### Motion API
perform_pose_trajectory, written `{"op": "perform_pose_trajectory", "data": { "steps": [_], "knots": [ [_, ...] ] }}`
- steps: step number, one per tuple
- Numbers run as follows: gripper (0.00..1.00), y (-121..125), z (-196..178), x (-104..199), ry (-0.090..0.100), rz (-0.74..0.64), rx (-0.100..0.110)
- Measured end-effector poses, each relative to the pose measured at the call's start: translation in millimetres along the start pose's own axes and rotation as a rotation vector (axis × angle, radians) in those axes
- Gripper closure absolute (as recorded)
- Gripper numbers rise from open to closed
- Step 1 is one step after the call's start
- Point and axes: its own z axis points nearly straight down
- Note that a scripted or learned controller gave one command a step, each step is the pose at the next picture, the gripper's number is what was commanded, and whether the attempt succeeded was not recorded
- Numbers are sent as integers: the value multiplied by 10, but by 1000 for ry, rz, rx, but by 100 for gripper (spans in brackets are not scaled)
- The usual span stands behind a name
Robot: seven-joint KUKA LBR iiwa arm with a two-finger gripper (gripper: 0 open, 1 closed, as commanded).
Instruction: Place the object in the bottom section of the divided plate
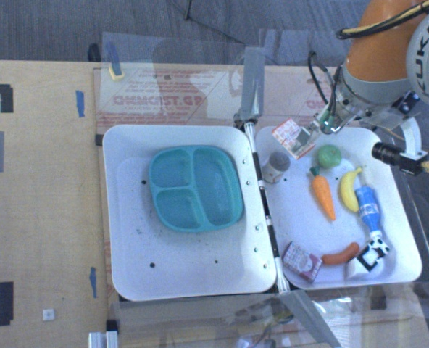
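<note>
Two shallow white bins are sitting side by side on the bench. The left bin (127,267) is holding a teal divided plate (196,188) with three sections, all of them bare of objects. The right bin (403,259) is holding the loose items: a small printed packet (293,138) lying at the far left corner, a grey cylindrical can (276,165) just below it near the dividing wall, a green round fruit (329,156), a carrot (323,196) lying below it, a banana (349,189) just beside a blue and white bottle (369,210), a sausage (340,254), a pink wrapped packet (302,262) and a black and white patterned item (375,253) near the front edge. The arm, grey with an orange band (388,27), is reaching in from the right, and the gripper (329,122) is hovering over the far edge of the right bin, between the printed packet and the green fruit. Whether it is released or clenched cannot be told from this view, and no object is visibly held.
</note>
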Motion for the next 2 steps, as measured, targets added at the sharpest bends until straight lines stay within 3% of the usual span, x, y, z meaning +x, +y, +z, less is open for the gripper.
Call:
{"op": "perform_pose_trajectory", "data": {
  "steps": [1, 2],
  "knots": [
    [100, 398, -992, 105, -3, 56, -2],
    [100, 419, -849, 528, 0, 51, 1]
  ]
}}
